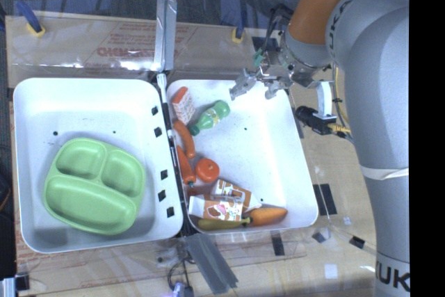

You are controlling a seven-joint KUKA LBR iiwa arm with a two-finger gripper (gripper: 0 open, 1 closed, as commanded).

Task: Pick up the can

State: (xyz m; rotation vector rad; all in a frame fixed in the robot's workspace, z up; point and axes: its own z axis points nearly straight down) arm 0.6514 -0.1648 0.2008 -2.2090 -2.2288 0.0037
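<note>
a: hovering over the far rim of the right bin (pixel 300 149), gripper (pixel 256 88) with fingers spread apart and nothing between them. looking for the can (pixel 206 169): by best guess the small red, round-topped thing near the bin's left wall, well apart from the gripper.

b: hard to call for certain at this slant. crowded there, too. pressed close by a sausage (pixel 182 135) on the wall side and a printed box (pixel 226 195) just below.

a: likely trouble, then: coming down with one finger on the sausage or the box, closing on the wrong thing or on two at once. also risking a slip, smooth round sides rolling out of a two-finger pinch.

b: and little room against the wall for a finger on that side. worth noting on the way across: green bottle (pixel 211 116) and small carton (pixel 183 106), lying between gripper and can, easy to knock on a low pass.

a: elsewhere: banana (pixel 215 222) and carrot (pixel 268 215) along the near edge, out of the way. green divided plate (pixel 94 184) alone in the left bin (pixel 28 101).
</note>
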